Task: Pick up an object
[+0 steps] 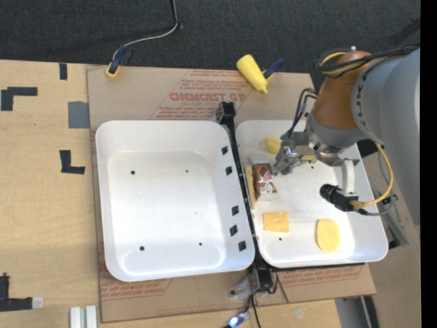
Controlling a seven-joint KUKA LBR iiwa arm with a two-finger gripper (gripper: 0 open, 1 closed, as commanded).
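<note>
While the gripper (283, 161) hangs low over the right bin (369, 248), we cannot tell how its jaws stand. Just left of it lies a brown packet (263, 180); a yellow piece (273, 145), perhaps partly hidden, sits just behind, a yellow square (276, 221) nearer us.

Two bins side by side, right bin (372, 248) with packet (264, 180), square (276, 222), oval (328, 235).
</note>
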